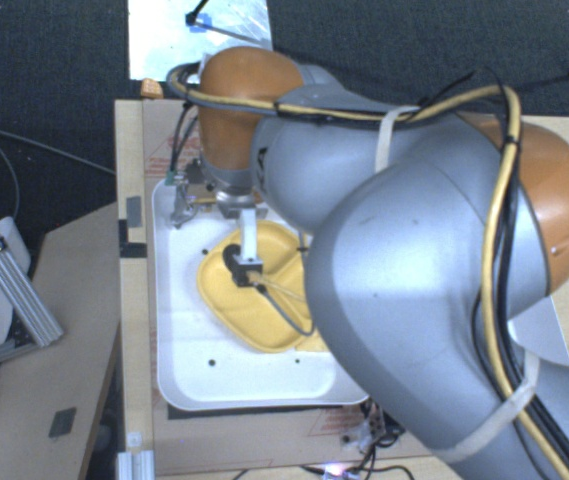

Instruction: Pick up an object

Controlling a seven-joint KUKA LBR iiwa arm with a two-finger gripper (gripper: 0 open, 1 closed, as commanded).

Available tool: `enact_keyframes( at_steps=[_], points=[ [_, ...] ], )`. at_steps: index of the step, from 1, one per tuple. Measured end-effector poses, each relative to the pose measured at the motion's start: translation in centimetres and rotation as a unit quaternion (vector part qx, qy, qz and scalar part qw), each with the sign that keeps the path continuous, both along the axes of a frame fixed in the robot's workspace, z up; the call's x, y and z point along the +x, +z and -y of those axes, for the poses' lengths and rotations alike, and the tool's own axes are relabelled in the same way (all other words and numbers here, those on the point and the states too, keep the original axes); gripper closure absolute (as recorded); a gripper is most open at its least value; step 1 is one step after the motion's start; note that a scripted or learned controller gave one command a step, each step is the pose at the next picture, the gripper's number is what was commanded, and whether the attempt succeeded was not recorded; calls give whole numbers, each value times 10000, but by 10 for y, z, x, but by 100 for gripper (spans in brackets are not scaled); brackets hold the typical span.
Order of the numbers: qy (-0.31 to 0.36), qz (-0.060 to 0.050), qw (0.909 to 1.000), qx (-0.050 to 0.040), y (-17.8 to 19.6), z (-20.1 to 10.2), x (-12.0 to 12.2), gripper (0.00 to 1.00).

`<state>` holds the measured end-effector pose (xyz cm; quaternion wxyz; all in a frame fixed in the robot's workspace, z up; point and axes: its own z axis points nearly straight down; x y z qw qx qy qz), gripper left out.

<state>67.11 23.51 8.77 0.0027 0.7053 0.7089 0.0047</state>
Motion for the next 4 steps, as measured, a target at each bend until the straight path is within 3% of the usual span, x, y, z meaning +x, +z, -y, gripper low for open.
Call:
enact_keyframes(
  at_steps=[1, 2, 3, 4],
  points=[
    [7, 91, 10000, 22, 4, -1, -66, 0],
    [-14, 16, 10000, 13, 12, 0, -66, 100],
    [-3, 51, 10000, 49, 3, -5, -144, 100],
    [-25, -29, 10000, 6, -1, -1, -184, 100]
  ],
)
